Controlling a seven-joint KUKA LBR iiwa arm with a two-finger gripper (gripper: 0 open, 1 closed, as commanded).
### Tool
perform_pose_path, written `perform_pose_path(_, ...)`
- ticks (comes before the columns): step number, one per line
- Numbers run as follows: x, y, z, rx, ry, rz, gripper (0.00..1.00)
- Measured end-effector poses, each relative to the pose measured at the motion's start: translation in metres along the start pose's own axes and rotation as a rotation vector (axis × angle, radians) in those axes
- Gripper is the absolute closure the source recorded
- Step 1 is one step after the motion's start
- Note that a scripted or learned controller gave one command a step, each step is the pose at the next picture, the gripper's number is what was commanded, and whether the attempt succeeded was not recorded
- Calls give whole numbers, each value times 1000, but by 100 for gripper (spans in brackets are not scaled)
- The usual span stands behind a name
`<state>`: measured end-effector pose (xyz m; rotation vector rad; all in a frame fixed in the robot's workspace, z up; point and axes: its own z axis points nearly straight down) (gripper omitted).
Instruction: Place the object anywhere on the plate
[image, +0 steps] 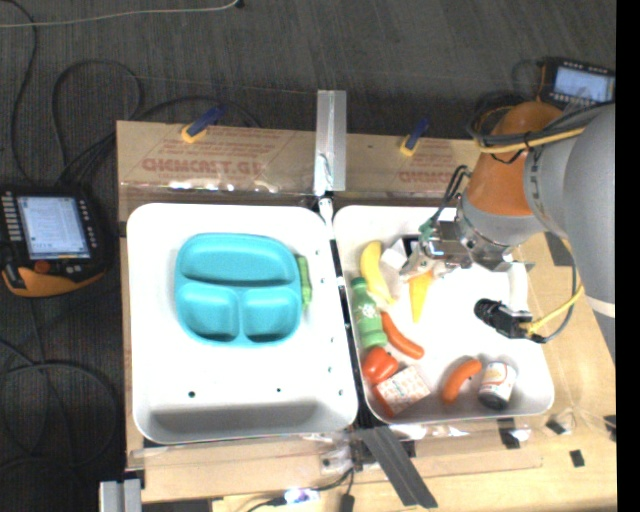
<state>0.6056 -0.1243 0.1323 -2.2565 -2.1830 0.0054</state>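
Yellow plastic cone (417, 293) hangs pinched in the gripper (428, 262) over the right white bin (535, 395); turquoise divided plate (240, 287) sits in the left bin (160, 380), wide margins around.

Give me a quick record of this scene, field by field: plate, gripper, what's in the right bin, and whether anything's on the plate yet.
plate: blue three-compartment plate in left bin
gripper: gripper low over right bin, by a yellow cone-shaped piece
right bin items: banana, green bottle, carrot, small carton, sausage, can
on plate: nothing yet

Bright, even overhead light; soft, slightly grainy focus.
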Motion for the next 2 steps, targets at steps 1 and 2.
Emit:
perform_pose_path(1, 144, 41, -51, -1, 1, -22, 100)
perform_pose_path(2, 144, 41, -51, -2, 0, -22, 0)
